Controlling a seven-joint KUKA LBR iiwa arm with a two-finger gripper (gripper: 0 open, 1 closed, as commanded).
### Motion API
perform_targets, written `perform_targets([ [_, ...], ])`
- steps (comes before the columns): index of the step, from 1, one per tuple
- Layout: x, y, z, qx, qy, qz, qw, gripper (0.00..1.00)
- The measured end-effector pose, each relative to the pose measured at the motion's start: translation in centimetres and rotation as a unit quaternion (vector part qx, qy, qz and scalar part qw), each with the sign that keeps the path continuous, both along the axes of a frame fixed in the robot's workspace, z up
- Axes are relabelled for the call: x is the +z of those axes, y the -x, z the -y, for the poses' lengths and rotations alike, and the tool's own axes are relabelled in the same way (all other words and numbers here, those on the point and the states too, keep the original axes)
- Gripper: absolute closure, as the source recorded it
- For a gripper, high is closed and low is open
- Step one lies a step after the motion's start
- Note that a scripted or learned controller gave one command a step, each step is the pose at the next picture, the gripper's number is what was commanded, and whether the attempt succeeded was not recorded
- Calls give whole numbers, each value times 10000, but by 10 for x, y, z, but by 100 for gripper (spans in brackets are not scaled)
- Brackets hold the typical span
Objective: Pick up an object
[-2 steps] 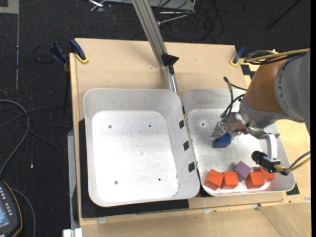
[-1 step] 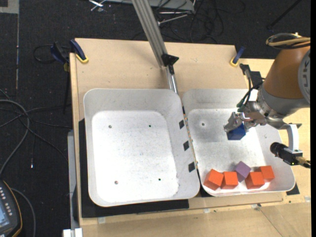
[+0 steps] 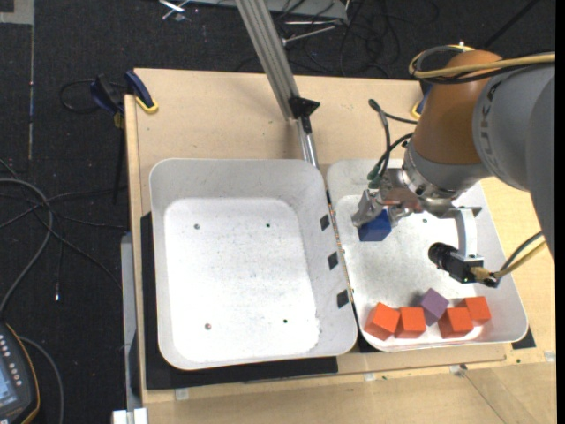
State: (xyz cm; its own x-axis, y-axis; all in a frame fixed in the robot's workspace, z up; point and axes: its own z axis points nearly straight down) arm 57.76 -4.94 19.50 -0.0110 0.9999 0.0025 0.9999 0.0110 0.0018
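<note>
The blue block (image 3: 376,226) sits right at the claw (image 3: 374,212), just under its tip. I can't tell whether the claw holds it. The orange blocks (image 3: 397,321) lie well apart from the blue one.

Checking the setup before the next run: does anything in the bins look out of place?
Nothing stands out. The orange blocks and purple block sit along the right bin's near edge; a blue block lies by the end effector.
</note>
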Motion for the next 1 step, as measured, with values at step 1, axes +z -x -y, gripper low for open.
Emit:
perform_targets([
  [1, 16, 0, -67, -6, -1, -3, 10000, 100],
])
